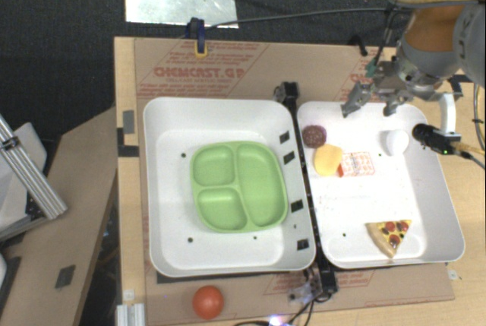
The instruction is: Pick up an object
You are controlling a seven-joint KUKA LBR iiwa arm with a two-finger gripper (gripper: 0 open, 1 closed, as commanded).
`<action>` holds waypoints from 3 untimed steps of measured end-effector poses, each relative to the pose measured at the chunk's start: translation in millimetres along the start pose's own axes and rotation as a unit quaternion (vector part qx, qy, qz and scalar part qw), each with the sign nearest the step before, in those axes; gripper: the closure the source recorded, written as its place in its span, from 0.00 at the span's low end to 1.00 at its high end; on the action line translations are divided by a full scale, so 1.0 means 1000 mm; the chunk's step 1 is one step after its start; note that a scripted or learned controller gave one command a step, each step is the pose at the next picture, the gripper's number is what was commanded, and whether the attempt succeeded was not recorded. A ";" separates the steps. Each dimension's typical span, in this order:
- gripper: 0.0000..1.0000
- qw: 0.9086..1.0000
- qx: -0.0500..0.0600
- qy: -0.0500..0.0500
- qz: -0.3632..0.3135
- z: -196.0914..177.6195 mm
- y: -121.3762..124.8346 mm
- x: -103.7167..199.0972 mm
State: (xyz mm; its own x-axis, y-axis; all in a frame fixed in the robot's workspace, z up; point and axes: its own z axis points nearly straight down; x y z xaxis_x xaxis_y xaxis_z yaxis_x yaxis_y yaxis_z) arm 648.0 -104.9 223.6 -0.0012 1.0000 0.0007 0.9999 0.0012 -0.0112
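Two white bins are set side by side on the bench. The left bin [167,165] is occupied by a green divided tray [238,186]. Above the far edge of the right bin [433,195], the gripper [372,104] is seen with its fingers spread apart and nothing between them. In the right bin, a pizza slice [389,234] lies at the near side, while a yellow piece [328,159], a red-and-white packet [357,164], a dark red ball [314,136] and a white object [395,140] are grouped toward the far side. An orange ball [207,302] rests on the bench nearest the camera.
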 end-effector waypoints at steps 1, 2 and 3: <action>0.00 1.000 -0.006 -0.001 -0.001 -0.008 0.002 0.000; 0.00 1.000 -0.005 0.000 0.000 0.053 0.000 0.001; 0.00 1.000 -0.006 -0.001 0.000 0.094 -0.001 0.002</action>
State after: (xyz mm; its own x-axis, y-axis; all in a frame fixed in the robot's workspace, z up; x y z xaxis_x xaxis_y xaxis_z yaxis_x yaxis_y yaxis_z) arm 645.6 -102.6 129.5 -0.0011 1.0000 -0.0003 1.0000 0.0011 0.0003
